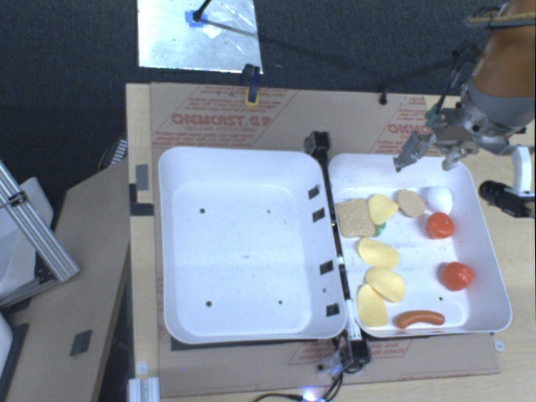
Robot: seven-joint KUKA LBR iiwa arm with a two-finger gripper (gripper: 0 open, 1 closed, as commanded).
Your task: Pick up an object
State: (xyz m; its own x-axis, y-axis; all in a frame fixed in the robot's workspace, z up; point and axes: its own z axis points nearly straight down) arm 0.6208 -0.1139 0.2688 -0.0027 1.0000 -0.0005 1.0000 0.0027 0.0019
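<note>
Camera view shows the claw [429, 156] above the right bin's [490, 262] far edge, fingers apart and holding nothing. Toy foods, including the egg [439, 198], lie below; picking remains undone.
</note>
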